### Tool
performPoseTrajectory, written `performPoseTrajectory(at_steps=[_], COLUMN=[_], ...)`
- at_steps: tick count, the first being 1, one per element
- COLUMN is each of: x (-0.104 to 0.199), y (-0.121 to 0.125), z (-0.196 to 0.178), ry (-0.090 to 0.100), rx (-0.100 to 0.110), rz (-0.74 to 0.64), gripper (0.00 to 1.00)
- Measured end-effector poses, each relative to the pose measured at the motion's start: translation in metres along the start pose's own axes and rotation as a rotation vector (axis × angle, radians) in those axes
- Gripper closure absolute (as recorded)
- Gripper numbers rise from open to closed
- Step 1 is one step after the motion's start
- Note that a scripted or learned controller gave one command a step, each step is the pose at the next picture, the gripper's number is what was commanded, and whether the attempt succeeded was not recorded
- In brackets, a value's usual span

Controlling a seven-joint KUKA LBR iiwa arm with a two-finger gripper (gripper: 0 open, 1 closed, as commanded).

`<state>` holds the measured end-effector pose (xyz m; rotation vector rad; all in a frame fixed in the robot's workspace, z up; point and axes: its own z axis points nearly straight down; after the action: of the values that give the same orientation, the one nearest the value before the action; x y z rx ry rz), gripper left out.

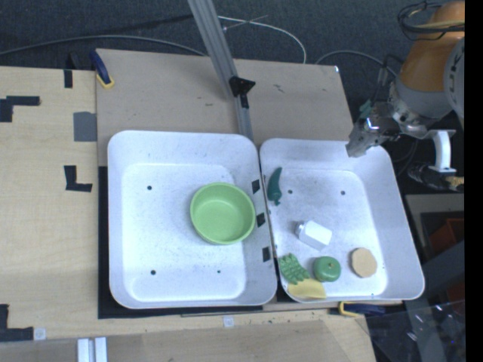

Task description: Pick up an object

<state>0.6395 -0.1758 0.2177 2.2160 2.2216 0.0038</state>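
Note:
The right bin (377,173) holds several small items: a dark green pepper-shaped piece (274,185) near its left wall, a white block (313,234) in the middle, a round green item (327,268), a tan disc (364,262), a leafy green piece (290,266) and a yellow piece (308,289) at the front edge. A light green bowl (222,213) sits in the left bin (136,202). My gripper (361,143) hangs over the far right corner of the right bin, well away from the items, with nothing seen in it.
A grey metal pole (215,44) slants across the back of the bench to the seam between the bins. Cables lie on the dark floor behind. A blue and yellow clamp (101,71) sits at the board's far left corner.

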Motion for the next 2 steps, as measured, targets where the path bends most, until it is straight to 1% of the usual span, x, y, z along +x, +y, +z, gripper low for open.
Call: performPoseTrajectory(at_steps=[1, 2], x=[0.009, 0.064], y=[0.002, -0.002], z=[-0.047, -0.050], ry=[0.000, 0.002], rx=[0.000, 0.006], rz=[0.000, -0.004], gripper=[1.00, 1.00])
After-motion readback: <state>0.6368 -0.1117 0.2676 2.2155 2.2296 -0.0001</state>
